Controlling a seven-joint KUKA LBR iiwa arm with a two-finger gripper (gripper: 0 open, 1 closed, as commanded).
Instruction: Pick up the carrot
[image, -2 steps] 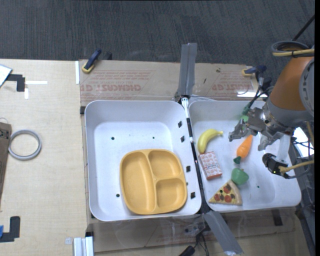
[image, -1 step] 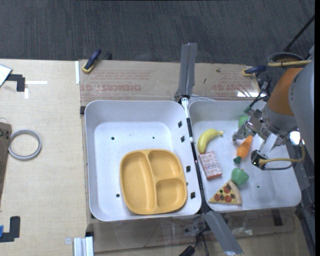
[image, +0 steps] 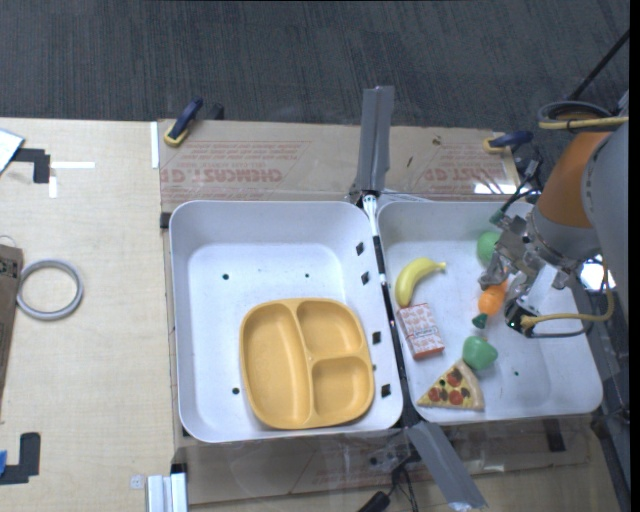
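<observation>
Lying in the right bin (image: 560, 400), the carrot (image: 491, 300) sits approx mid-bin toward the arm side, orange body w/ a small dark-green tip pointing down-left. It's directly under the gripper (image: 507, 272), which hangs just above and seems to touch or nearly touch its upper end. Can't tell if the jaws are apart or together; the wrist hardware blocks that bit, so no claim the carrot is gripped.

Judging from the pose, the arm (image: 575, 190) has been placed over the carrot for a top-down grab, since the carrot lies flat on the bin floor w/ room on both sides.

Neighbours matter for why this approach fits: a green round item (image: 488, 246) sits just behind the gripper, another green piece (image: 480, 352) lies near the carrot's tip, below it. Both close enough that a sloppy closing could catch them instead. A black-and-yellow cable (image: 550, 320) loops off the wrist next to the carrot.

Further out in the same bin: banana (image: 416, 278) to the left, a red-and-white box (image: 421, 331) below it, pizza slice (image: 452, 389) near the front wall. All well apart from the carrot, so no clash.

Left bin (image: 200, 260) holds a yellow divided plate (image: 305, 362). On the tabletop (image: 90, 400) far left, a tape roll (image: 46, 289).
</observation>
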